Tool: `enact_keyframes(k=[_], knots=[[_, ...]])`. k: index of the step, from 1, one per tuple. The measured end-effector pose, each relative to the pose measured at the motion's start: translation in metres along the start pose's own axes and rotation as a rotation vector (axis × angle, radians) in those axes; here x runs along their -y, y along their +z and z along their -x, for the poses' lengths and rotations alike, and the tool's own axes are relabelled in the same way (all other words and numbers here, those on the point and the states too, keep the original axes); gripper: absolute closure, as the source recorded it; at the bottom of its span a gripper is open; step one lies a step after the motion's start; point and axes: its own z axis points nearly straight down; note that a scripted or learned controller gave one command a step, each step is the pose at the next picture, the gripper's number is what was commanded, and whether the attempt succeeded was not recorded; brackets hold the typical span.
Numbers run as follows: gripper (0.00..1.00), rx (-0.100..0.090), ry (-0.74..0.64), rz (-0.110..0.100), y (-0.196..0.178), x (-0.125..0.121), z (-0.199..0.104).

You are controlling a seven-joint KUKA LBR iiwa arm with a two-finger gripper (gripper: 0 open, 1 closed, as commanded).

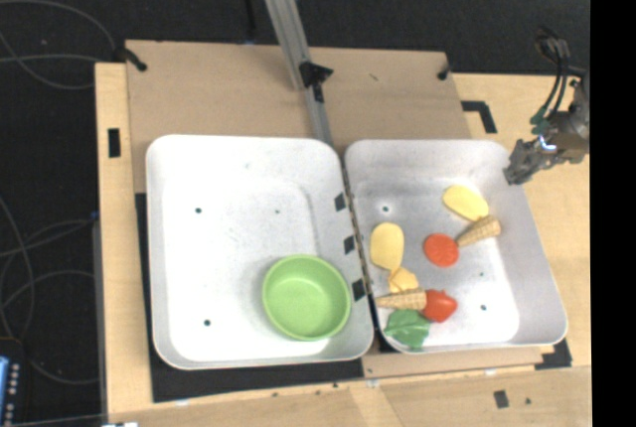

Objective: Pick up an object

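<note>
The right bin [497, 162] holds several small toy foods: a yellow piece [465, 201], a tan cone [479, 232], a red round piece [441, 250], a yellow oval [387, 243], a second tan cone [401, 299] beside a red piece [439, 305], and a green piece [405, 327] at the front. The gripper [522, 162] hangs at the far right, over the right bin's back right corner, apart from all the objects. Nothing shows between its fingers.
A green bowl [306, 296] sits in the front right part of the left bin [199, 187]. A grey metal pole [283, 8] rises from behind the bins' shared edge. Cables hang by the arm at the right.
</note>
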Motion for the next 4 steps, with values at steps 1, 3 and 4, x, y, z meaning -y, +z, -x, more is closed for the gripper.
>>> enact_keyframes(k=[1,3,4], knots=[[1.00,-0.002,-0.001,-0.005,-0.014,-0.001,0.000],[1.00,-0.002,-0.001,-0.008,0.015,-0.009,-0.113],[1.00,-0.004,-0.002,-0.008,0.010,-0.010,-0.164]])
